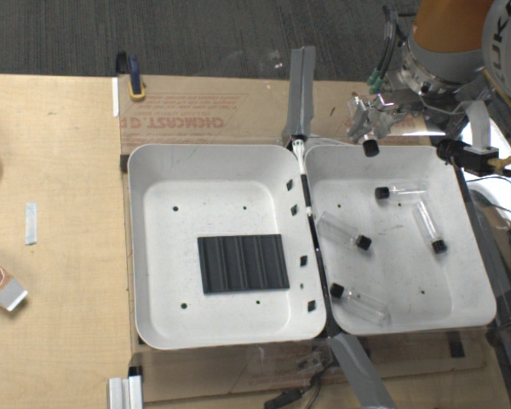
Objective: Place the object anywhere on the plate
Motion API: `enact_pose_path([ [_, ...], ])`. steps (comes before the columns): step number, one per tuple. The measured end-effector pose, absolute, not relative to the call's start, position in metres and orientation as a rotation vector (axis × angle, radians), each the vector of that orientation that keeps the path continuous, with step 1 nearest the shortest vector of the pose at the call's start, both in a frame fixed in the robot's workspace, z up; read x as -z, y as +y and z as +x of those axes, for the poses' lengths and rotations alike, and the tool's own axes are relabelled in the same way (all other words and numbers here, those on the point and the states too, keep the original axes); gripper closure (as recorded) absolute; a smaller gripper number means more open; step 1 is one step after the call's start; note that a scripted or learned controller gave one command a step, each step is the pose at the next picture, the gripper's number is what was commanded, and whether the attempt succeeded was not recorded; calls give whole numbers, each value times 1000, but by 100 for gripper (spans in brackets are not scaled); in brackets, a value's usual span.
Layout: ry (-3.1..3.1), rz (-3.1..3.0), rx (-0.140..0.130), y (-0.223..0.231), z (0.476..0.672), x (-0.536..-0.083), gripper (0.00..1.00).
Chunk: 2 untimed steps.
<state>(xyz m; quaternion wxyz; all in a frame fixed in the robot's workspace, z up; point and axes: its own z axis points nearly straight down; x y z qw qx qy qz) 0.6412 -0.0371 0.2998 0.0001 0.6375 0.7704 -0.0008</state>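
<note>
A dark grey ridged plate lies flat in the middle of the left bin. Several clear vials with black caps lie in the right bin, among them one near the back and one near the front. My gripper hangs over the far rim of the right bin, well to the right of and behind the plate. It is shut on a clear vial that hangs cap down from between the fingers.
A raised divider separates the two bins. An upright grey post stands behind it, just left of the gripper. On the bench to the left lie a white strip and a small packet.
</note>
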Motion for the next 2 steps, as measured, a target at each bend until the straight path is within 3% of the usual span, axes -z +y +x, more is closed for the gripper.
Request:
enact_pose_path([
  [1, 2803, 1414, 1, 14, 655, -337, 100],
  [2, 2884, 1240, 1, 94, 659, -353, 100],
])
